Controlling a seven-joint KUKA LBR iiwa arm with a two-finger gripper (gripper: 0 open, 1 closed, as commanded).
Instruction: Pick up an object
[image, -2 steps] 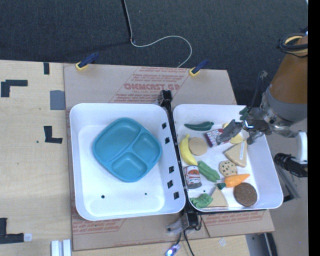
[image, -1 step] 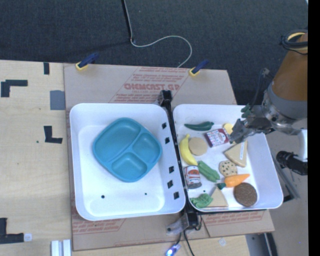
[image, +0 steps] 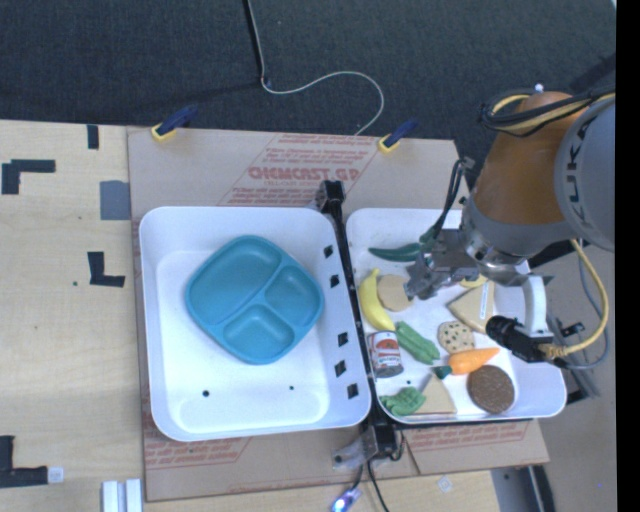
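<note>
The right bin (image: 545, 402) holds several toy foods: a yellow banana (image: 374, 301), a green pepper (image: 400, 251), a green pickle (image: 418, 341), a small can (image: 386, 353), a carrot (image: 470, 361), a chocolate-chip cookie (image: 452, 335), a brown round patty (image: 491, 388), a cheese wedge (image: 468, 303) and a leafy green piece (image: 404, 402). My gripper (image: 428, 277) hangs low over the bin's upper middle, just right of the banana and over a pale round piece (image: 393, 295). Its fingers are dark and seen from above, so their state is unclear.
The left bin (image: 160, 260) holds a blue divided plate (image: 255, 298). A black divider (image: 345, 290) with clips runs between the bins. Cardboard (image: 290, 170) lies under both bins, and a cable (image: 320, 85) loops behind. The arm's grey and orange body (image: 530, 180) overhangs the right bin's far corner.
</note>
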